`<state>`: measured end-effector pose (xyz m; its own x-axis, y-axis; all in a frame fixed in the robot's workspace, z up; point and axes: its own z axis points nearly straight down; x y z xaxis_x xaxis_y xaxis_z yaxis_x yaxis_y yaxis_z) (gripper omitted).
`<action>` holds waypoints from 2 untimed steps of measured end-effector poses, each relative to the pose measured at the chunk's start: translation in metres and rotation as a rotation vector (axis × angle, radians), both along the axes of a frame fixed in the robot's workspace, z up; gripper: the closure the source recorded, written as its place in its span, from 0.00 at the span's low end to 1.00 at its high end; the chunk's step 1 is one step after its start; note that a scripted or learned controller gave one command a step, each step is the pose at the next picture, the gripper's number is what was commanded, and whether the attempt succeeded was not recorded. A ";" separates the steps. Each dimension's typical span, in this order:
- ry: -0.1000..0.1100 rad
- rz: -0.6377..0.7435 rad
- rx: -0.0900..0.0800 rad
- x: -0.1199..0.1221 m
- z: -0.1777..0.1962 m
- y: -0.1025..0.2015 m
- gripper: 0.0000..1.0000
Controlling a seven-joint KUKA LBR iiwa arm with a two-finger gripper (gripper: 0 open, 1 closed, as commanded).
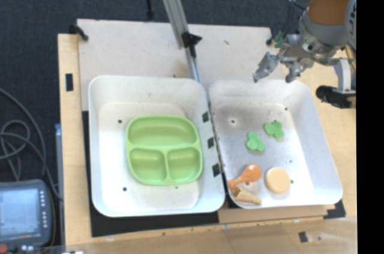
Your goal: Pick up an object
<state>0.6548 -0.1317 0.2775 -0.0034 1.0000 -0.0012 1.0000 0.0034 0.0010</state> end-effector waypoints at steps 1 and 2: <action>0.000 0.000 -0.001 0.000 0.000 0.000 0.00; 0.005 -0.002 -0.001 0.006 -0.060 -0.002 0.00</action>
